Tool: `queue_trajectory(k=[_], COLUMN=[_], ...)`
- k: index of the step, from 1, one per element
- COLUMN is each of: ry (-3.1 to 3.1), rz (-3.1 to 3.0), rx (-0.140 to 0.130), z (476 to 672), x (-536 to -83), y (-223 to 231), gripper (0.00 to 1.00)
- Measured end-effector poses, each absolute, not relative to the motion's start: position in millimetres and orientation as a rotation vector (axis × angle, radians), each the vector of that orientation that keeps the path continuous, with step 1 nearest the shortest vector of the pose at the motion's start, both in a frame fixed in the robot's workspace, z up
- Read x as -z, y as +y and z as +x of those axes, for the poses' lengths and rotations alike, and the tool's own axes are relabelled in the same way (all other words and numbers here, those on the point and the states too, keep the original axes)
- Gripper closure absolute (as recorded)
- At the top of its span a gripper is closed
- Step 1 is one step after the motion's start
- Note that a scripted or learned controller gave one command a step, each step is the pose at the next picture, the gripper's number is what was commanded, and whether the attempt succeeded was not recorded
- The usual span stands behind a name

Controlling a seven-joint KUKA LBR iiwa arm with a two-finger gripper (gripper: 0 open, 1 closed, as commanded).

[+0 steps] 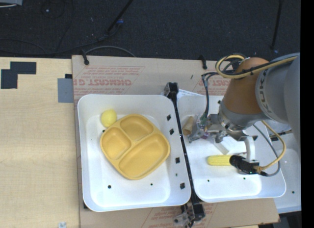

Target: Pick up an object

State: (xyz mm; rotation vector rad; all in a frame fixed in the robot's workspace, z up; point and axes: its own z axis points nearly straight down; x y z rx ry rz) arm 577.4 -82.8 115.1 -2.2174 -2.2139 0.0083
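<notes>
Two white bins sit side by side on the surface. The left bin (93, 183) carries a small yellow ball (108, 117) at its upper left, touching the rim of a yellow divided plate (135, 146) that fills the bin's middle. Across the black divider, the right bin (230, 190) has a tan object (188, 122) close to the divider and, lower down, a yellow corn cob (219, 161) lying flat on the bin floor, well clear of the walls.

The corn cob looks the likeliest pick (it lies alone, with room on both long sides). A good try would bring the tool straight down over the cob's middle and close across its narrow width, not along its length, so it cannot roll out.

The arm (255, 94) comes in from the right and bends down over the right bin, its wrist hanging above the tan object. The tool (208, 130) is bunched under the wrist, and I cannot tell its state; nothing can be seen in its hold.
</notes>
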Motion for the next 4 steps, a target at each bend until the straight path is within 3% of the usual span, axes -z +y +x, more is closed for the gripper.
queue_trajectory(k=[1,4], ry=[-2.211,-2.224], rz=[-2.225,-2.222], rx=[-0.006,0.003], z=[578.5,580.2], x=[-128,-282], y=[-85,-88], gripper=[1.00,1.00])
